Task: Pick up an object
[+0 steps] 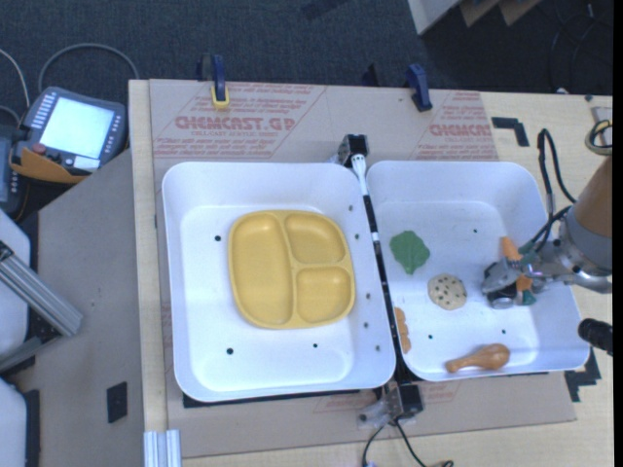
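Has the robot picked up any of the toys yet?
Not yet, it seems. Done: the tool has reached into the right bin, close to the cookie. In hand: nothing that I can see. The cookie, the green leaf and the drumstick all lie on the bin floor. Left: grabbing one and lifting it.

We see the arm (594, 224) coming in from the right edge, its wrist angled down and to the left. Our gripper (504, 286) sits low at the end of it, pointing left; we cannot make out how its small parts are set
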Available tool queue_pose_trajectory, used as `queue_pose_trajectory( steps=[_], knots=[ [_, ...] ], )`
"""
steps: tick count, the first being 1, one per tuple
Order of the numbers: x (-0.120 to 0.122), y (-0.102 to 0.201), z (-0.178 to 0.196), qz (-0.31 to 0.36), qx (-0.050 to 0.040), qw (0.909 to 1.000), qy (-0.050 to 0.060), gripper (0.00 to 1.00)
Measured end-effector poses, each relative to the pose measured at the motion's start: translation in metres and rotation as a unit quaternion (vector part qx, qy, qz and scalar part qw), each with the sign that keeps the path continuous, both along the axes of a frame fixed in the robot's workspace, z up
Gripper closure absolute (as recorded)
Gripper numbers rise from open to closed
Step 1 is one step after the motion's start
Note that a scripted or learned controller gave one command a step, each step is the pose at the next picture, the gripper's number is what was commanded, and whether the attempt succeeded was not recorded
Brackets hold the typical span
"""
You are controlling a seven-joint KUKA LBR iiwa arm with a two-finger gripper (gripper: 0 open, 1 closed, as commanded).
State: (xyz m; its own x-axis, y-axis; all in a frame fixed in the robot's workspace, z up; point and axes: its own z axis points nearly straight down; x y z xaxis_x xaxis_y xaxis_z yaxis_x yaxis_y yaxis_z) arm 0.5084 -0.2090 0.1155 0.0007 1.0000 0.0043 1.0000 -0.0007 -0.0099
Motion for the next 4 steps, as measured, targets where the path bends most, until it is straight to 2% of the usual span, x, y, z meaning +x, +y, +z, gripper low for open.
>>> queue_pose_trajectory(
  steps=[1, 2, 3, 4],
  knots=[
    [-0.001, 0.000, -0.034, 0.000, -0.0006, 1.0000, -0.002, 0.00],
    [0.000, 0.000, -0.024, 0.000, -0.0016, 1.0000, -0.003, 1.00],
    [0.000, 0.001, 0.038, 0.001, -0.0035, 1.0000, -0.007, 1.00],
    [0.000, 0.000, 0.079, 0.001, -0.0035, 1.0000, -0.007, 1.00]
  ],
)
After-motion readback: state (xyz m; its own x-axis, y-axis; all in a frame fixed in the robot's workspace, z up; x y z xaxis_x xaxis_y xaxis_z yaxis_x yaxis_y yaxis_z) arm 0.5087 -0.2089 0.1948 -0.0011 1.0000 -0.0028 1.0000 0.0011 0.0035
